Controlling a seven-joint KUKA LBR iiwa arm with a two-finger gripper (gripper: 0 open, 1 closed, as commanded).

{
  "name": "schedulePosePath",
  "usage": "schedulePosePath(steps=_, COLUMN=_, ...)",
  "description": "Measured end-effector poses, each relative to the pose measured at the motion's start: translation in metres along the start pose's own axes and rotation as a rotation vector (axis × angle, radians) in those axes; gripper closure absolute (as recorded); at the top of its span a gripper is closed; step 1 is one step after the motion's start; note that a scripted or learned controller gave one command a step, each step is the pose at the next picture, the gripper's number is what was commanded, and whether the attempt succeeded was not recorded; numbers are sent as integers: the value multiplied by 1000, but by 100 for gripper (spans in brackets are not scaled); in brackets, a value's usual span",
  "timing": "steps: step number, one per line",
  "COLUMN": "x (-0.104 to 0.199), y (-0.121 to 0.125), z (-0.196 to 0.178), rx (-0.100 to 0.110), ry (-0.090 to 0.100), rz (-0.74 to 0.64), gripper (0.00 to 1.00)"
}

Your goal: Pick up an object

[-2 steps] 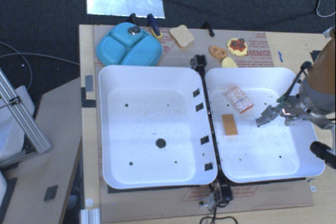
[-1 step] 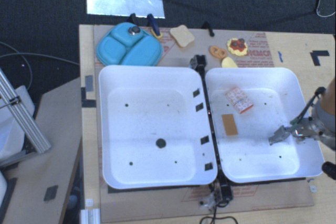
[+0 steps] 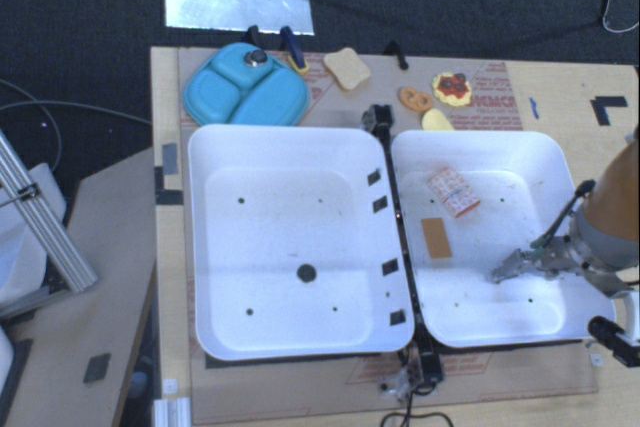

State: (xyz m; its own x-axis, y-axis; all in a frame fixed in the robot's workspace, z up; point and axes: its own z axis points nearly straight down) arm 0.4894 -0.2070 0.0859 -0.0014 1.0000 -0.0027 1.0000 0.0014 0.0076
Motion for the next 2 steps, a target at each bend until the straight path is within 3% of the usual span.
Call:
schedulePosePath(steps=1, x=-2, y=3, z=-14, rx=-9, ry=-6, rz=1, gripper=100)
schedulePosePath(steps=2, x=-1, y=1, z=-3, rx=-7, ry=-4, rz=1, gripper=100)
